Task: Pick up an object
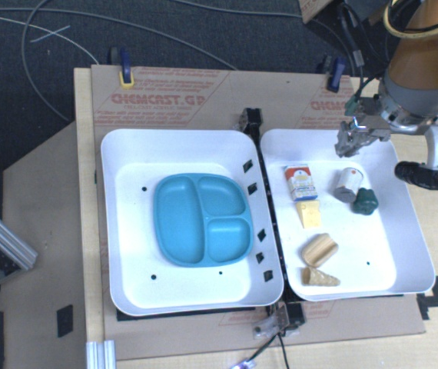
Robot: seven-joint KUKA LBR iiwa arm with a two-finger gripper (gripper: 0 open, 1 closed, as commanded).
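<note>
The right white bin (403,260) holds several small items: a red and white carton (300,181), a yellow block (308,213), a tan bread-like piece (318,248), a tan wedge (320,277), a white and grey cup lying on its side (348,183) and a dark green lump (366,201). My gripper (349,144) hangs over the far edge of that bin, just beyond the cup, with nothing visibly between its fingers. The arm's orange band (423,52) rises at the upper right.
The left white bin (127,267) holds a blue divided plate (203,219). A black divider with clips (259,206) runs between the bins. Blue clamps (127,66) hold the cardboard base at the back. Cables cross the dark floor at the top left.
</note>
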